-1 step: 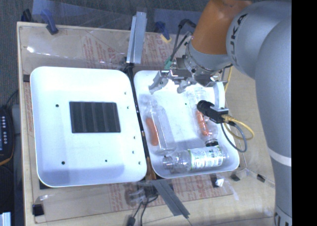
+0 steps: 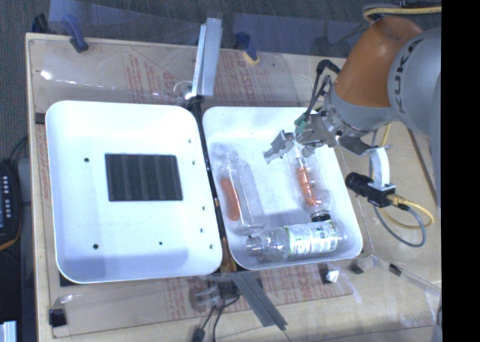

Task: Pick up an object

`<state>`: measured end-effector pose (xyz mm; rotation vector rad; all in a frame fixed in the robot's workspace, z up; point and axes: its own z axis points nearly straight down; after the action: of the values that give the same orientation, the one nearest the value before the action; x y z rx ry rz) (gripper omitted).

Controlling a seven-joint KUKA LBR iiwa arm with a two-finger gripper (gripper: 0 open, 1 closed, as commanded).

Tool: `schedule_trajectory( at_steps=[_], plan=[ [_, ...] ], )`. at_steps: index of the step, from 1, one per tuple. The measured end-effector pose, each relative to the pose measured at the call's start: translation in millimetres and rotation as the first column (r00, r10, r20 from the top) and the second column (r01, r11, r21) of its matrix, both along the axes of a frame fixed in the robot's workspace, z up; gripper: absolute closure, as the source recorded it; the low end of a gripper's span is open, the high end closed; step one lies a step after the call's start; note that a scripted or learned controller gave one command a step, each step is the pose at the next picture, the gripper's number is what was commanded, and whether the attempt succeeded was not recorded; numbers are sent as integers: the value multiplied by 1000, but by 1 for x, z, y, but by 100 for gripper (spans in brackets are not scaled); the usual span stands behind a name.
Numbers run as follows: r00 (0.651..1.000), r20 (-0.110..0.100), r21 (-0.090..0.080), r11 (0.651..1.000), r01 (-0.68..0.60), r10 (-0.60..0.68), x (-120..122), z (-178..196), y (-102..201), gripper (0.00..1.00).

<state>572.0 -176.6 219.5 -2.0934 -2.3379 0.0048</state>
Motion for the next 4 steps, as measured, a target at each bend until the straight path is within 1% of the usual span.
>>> schedule_trajectory(
  at_steps=[1, 2, 3, 4],
  plan=[
    [1000, 1, 0, 1000, -26, 26, -26, -37, -34, 0],
    [998, 2, -1, 998, -55, 55, 6, -72, -34, 0],
    [998, 0, 1, 998, -66, 66, -11, -59, -33, 0],
    [993, 5, -1, 993, -115, 115, -2, -62, -33, 0]
  ],
)
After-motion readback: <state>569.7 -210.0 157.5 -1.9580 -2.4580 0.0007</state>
